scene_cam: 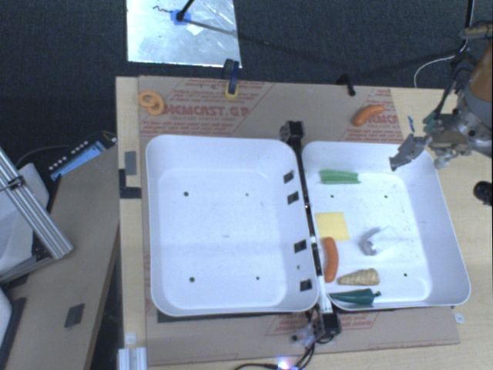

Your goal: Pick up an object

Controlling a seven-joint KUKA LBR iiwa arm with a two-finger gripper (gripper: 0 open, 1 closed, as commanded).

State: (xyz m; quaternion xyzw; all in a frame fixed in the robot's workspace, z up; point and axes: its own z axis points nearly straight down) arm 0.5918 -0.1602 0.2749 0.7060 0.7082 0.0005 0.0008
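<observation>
The grey two-finger gripper point(407, 154) is seen at the right white shallow bin's point(431, 206) two-o'clock rim, its finger spread indiscernible.

From my feed, only readable print is on the cardboard sheet point(254, 102) under the bins. Red block letters along its far strip, just beyond the left bin point(223, 222), look like "CHEMCAST GP", approx, since the first chars blur near the clamp. More red print on same sheet beyond the right bin point(431, 206) and along the near edge, but too small/blurred for me to read. The remote-like device point(77, 156) at left has rows of small marks; can't make out any chars. No nos. or signs legible elsewhere.
</observation>
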